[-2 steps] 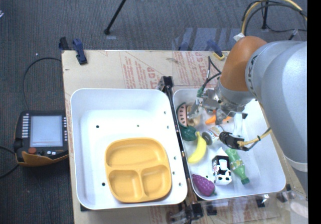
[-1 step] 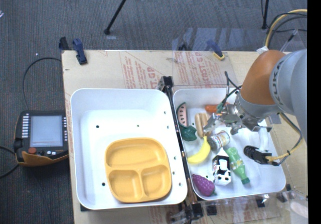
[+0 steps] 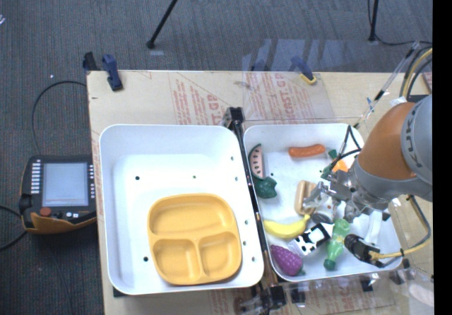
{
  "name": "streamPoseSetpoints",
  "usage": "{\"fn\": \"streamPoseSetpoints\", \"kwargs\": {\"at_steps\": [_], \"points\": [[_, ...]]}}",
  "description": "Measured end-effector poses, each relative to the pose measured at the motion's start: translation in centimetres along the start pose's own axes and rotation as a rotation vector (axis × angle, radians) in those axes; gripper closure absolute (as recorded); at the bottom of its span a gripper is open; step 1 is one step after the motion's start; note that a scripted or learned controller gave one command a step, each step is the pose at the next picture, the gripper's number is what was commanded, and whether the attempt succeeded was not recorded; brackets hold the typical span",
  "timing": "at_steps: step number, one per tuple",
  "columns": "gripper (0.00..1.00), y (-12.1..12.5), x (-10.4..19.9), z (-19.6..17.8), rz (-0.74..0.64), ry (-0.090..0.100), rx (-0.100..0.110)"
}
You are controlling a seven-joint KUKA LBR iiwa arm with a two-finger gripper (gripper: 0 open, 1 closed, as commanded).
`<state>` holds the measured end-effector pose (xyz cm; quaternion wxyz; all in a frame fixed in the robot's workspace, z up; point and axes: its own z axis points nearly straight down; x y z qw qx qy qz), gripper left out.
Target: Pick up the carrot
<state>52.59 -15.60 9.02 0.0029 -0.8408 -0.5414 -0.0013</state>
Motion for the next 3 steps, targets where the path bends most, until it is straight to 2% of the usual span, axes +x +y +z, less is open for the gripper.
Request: {"fn": "streamPoseSetpoints", "kwargs": {"at_steps": [1,2,3], "points": [[0.00,5.9,-1.7,-5.6,-0.129,-0.004,-0.002],[0.00,9.2,-0.4,0.5,0.036,0.005,0.010],[1.00,9.2,-0.4,-0.5,0.029,0.001,0.013]]}}
